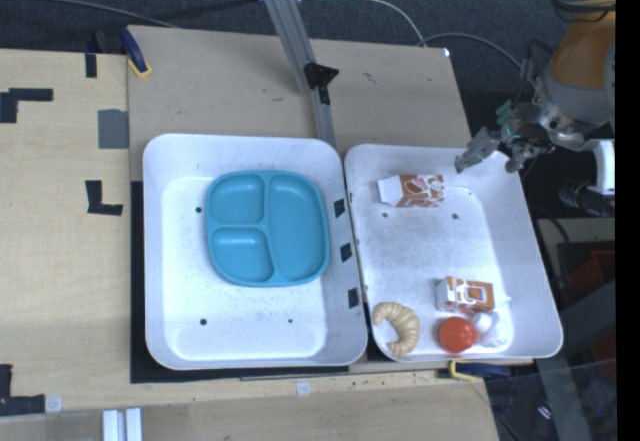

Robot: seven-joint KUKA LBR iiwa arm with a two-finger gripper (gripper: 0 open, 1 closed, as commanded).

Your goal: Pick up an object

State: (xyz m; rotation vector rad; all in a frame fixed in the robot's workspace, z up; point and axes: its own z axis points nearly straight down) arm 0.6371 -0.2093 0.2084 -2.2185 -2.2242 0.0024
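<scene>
Down at the right bin's [530,259] near edge I see a croissant [398,325] and tomato [457,334], while my gripper [492,149] by its far corner looks too blurry to tell open or closed.

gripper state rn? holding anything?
Gripper: open, nothing between its fingers; it sits above the right bin's upper right rim, apart from the carton.
</scene>
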